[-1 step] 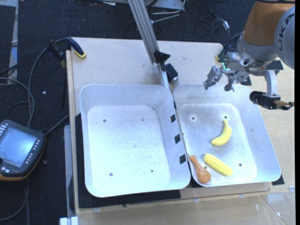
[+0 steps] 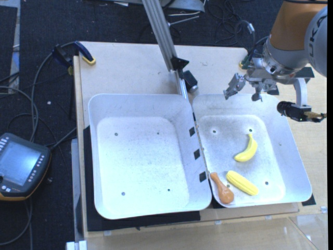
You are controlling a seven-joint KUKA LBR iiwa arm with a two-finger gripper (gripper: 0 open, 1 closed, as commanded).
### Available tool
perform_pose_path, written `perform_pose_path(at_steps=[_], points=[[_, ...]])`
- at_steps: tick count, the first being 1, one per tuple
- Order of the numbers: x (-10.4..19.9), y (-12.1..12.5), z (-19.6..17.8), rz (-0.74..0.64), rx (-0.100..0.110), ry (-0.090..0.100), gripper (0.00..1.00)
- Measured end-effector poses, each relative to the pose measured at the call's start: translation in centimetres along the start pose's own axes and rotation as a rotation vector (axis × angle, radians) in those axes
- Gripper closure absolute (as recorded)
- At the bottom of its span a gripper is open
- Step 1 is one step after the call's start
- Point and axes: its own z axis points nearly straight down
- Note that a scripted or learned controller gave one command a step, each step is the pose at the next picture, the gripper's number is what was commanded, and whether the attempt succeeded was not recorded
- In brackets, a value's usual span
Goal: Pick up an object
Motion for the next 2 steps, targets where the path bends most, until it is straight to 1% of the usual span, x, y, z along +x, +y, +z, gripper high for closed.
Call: perform_pose_path(at_steps=[1,2], points=[[-0.2,-0.7,6.1,0.0,0.005,0.0,0.0],[-0.2,-0.9,10.3,0.0,0.004,0.001,0.0]])
